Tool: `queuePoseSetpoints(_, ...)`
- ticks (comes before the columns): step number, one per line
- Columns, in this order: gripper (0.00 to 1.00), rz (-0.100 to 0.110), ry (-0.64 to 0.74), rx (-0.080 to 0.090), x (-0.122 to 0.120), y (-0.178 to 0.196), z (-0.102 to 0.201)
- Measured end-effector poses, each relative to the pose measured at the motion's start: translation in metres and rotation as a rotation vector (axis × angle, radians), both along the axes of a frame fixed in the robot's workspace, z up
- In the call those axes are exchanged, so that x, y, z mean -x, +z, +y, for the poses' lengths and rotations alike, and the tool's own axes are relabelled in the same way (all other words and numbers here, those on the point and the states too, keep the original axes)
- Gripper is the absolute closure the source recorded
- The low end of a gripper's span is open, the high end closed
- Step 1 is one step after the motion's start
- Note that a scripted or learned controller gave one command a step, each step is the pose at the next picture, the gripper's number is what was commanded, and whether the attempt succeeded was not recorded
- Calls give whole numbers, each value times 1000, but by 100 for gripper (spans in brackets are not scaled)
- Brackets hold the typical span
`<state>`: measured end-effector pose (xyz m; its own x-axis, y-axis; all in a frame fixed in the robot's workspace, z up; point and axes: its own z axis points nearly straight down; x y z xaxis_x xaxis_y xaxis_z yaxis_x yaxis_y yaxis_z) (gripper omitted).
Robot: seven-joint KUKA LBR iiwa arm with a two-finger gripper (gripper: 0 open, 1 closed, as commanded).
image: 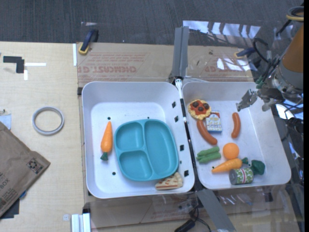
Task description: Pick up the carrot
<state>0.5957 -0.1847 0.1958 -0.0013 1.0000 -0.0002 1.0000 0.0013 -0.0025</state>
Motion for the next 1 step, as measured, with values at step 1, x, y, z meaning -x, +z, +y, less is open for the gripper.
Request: queuePoseSetpoints(1,0,0,69,-1,60,-55,53)
